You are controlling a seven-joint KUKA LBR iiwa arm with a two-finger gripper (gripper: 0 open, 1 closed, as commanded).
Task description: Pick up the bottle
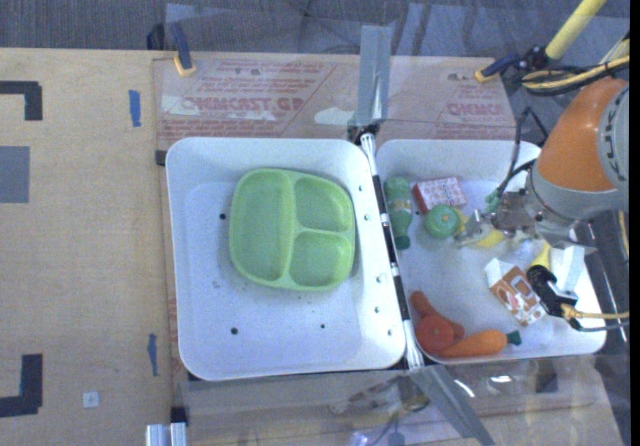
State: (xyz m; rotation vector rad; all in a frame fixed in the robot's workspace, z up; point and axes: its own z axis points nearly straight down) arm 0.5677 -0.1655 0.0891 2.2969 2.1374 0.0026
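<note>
The green bottle (399, 208) lies flat in the right bin (590, 342), close against the bin's left wall. Its long side runs from far to near. I cannot tell which end has the cap.

Just right of the bottle sits a small red box (439, 193). A little nearer than the box is a round green thing (441, 222) that looks like a small fruit. At the near left of this bin there is a red piece (431, 328) and an orange carrot (482, 342) with a green tip. The carrot lies sideways by the near wall. A white and orange pack (515, 292) lies more to the right.

The arm (585, 159) is grey with an orange band and comes in from the right. The jaws (480, 231) are low over the right bin, just right of the round green thing and apart from the bottle. I cannot tell how wide they are or if anything is in them.

The left bin (200, 334) holds a light green plate (292, 229) with three parts. The plate sits in the far middle of that bin. Both bins rest on the tabletop (80, 264), which is light wood.
</note>
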